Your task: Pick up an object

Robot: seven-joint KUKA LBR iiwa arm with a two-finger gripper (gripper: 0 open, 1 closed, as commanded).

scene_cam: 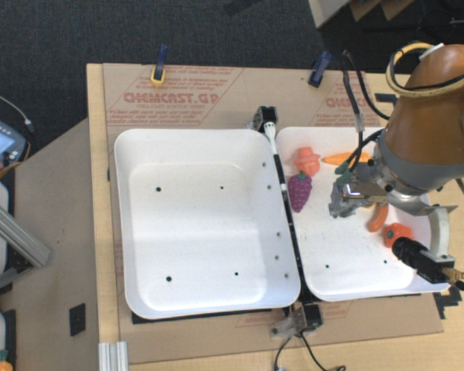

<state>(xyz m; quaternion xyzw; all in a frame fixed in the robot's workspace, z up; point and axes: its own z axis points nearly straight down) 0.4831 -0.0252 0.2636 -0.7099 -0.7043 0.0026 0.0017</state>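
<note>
My gripper [343,202] hangs low over the middle of the right bin [348,280], under the orange-banded wrist. A purple bunch of grapes [299,192] lies just left of it, near the divider between the bins. A pink-orange toy [307,160] sits behind the grapes. At the back lies an orange carrot [342,159], partly covered by the arm. Two small orange pieces [378,218] [395,232] rest just right of the gripper. Nothing shows in the gripper's hold.
The left bin [139,207] stands beside the right one on a cardboard sheet [209,91]. Black clamps [264,117] [305,315] pin the bins where they meet. A black part of the arm [417,258] overhangs the right bin's front right corner.
</note>
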